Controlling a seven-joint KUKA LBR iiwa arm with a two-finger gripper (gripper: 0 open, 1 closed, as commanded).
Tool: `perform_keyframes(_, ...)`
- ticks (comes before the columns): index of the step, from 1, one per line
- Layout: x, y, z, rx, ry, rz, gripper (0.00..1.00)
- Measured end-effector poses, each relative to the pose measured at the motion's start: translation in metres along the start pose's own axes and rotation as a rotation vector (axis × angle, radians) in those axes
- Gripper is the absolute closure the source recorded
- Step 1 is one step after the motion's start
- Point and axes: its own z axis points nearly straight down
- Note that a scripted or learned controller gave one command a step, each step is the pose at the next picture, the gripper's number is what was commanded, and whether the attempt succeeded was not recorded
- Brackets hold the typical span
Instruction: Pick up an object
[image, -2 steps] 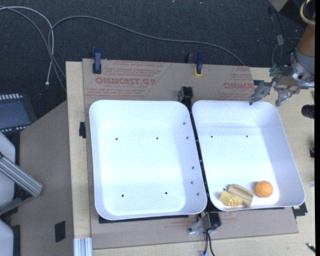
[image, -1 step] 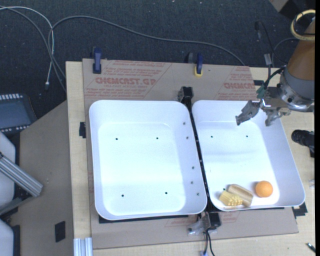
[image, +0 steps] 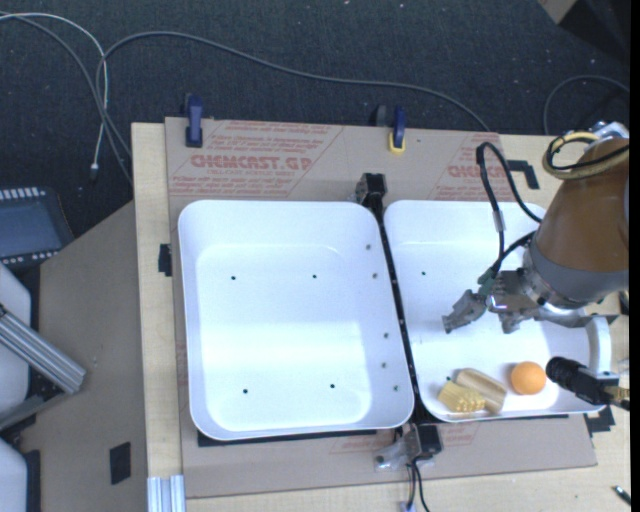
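Now the gripper (image: 487, 312) hangs over the right bin (image: 430, 235), its two fingers spread apart with nothing between them. Near the bin's front edge lie an orange ball (image: 528, 377) and, just beside it, a pale yellow object (image: 472, 391), both apart from the gripper

orange ball (image: 528, 377) | lower right of frame, in right bin | tan corn-like piece (image: 472, 392) lying just left

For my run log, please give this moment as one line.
arm: over right bin | gripper: above bin floor, holds nothing | orange ball, tan item: near front edge | pick: not done
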Motion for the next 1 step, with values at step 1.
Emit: perform_keyframes(1, 0.0665, 0.0132, -0.1783, -0.020, 0.001, -0.005, 0.00)
